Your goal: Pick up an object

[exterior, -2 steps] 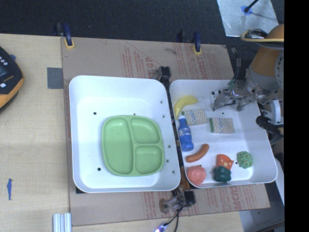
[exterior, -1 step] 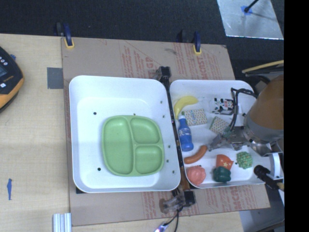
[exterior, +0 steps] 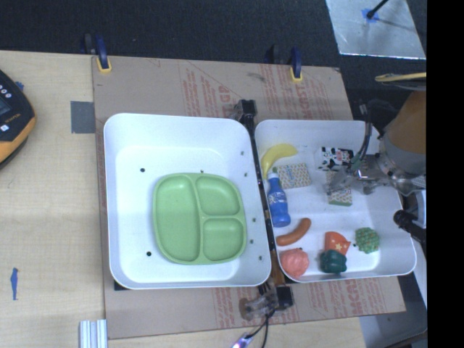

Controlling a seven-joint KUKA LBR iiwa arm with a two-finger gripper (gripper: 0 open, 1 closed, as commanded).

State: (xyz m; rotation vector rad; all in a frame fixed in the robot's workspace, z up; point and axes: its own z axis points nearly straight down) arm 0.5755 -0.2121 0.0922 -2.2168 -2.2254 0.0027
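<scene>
The place reads as a robotics lab or test cell rather than a home. Two shallow white bins point(exterior: 181, 125) sit side by side on a cardboard sheet point(exterior: 217, 85) clamped to a wooden worktop point(exterior: 43, 216) with blue and yellow clips point(exterior: 101, 53). A grey robot arm point(exterior: 402, 147) reaches in over toy food, and a yellow-edged control pendant point(exterior: 11, 114) lies at the worktop's edge.

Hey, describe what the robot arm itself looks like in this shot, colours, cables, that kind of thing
The arm enters from the right edge of the camera view. Its visible upper part is a rounded orange section, with a grey metallic wrist below it. A dark cable loops beside the wrist. The gripper is small, grey and metallic, too blurred for finer markings.
</scene>
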